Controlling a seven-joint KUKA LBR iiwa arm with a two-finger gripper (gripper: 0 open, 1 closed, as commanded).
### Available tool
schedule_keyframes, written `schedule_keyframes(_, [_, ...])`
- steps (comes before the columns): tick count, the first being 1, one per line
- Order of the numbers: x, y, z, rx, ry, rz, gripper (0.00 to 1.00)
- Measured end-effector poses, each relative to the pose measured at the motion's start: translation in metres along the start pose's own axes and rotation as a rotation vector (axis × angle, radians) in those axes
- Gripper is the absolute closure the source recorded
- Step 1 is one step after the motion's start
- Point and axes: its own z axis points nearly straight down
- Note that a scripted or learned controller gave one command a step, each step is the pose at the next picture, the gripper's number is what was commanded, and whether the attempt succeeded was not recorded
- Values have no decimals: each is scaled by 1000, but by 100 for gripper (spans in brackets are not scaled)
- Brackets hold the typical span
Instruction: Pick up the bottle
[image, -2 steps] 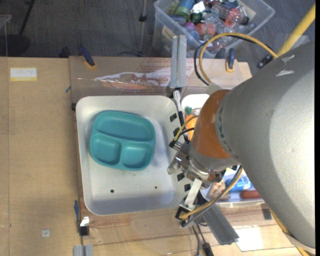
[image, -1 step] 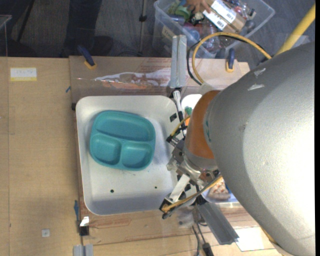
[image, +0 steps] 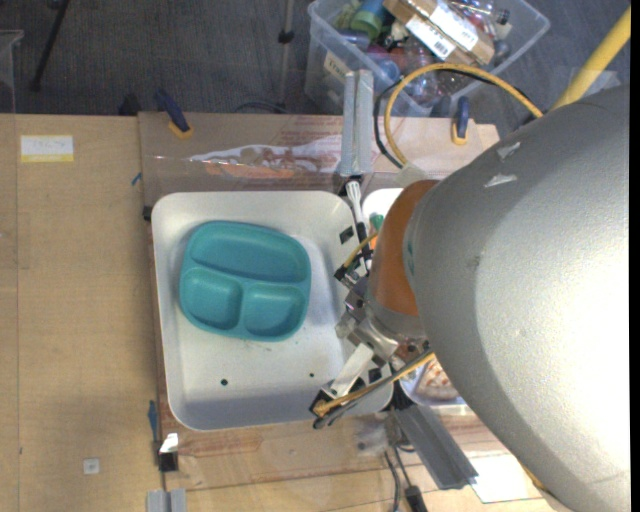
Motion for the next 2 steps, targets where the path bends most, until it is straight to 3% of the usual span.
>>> schedule_keyframes(2, [9, 16, 8, -1, -7, 125, 0])
